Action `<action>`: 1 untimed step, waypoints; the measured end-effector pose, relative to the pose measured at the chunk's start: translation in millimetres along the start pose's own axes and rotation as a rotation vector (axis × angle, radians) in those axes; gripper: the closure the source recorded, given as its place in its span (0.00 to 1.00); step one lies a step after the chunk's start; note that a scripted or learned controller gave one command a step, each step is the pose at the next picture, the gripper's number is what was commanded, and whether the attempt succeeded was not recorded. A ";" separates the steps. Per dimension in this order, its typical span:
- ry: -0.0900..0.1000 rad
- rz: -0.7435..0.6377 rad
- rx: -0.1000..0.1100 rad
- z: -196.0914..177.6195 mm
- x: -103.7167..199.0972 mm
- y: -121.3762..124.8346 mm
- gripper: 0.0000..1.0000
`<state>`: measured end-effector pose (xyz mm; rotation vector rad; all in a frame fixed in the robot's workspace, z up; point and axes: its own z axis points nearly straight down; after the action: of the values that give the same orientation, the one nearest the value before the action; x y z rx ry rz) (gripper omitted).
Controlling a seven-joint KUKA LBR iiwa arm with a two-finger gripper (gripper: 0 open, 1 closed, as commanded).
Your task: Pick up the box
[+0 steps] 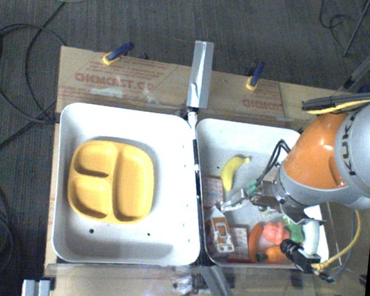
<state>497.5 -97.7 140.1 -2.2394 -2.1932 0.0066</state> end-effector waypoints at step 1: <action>-0.003 0.013 -0.018 51.7 -0.3 -2.5 0.00</action>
<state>494.6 -97.8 88.4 -2.2640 -2.1888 -0.0099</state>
